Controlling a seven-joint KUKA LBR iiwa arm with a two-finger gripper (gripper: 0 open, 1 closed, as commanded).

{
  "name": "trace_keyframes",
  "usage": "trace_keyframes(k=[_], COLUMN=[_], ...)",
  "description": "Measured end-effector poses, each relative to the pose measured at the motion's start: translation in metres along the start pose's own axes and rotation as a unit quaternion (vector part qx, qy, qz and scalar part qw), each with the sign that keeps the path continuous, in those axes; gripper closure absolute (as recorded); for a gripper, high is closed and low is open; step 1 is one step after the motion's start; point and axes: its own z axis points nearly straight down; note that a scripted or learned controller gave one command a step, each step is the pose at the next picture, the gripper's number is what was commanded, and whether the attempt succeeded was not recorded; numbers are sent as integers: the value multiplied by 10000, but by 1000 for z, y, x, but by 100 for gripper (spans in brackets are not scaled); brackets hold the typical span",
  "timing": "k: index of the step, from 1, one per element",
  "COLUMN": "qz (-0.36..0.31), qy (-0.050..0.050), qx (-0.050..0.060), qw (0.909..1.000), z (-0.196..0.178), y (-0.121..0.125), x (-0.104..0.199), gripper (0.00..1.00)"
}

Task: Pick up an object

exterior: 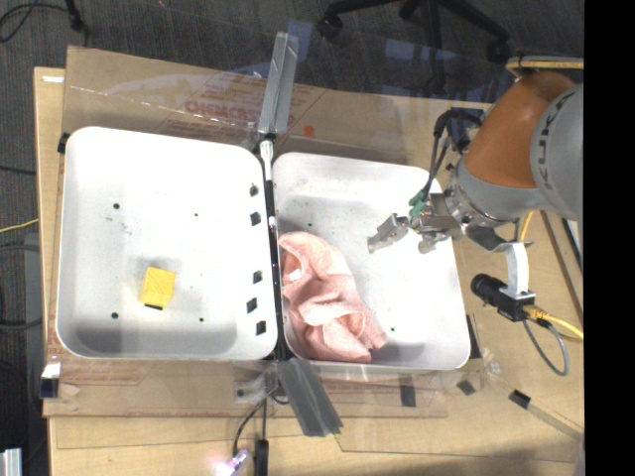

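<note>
A crumpled pink cloth (322, 300) lies in the right bin (437, 340), against its left wall and reaching down to the front. A small yellow block (158, 287) sits in the left bin (89, 167), toward its front left. My gripper (407, 237) hangs over the right bin's upper right part, up and to the right of the cloth and apart from it. Its two grey fingers (385, 233) stand open with nothing between them.
A metal divider rail (274, 87) runs back from between the two bins. Cardboard and clear plastic sheeting (198, 92) lie behind the bins. An office chair base (417, 8) stands on the floor beyond the bench.
</note>
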Motion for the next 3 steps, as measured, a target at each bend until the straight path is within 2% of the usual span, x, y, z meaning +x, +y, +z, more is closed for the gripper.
trace_keyframes(k=[1,2,3], qz=[-27,490,539], qy=[-6,-4,-4], qx=[-2,-8,-17], qw=[10000,9988,9985], z=[58,115,51], y=[38,93,110], x=[-1,-3,5], gripper=[0,0,0])
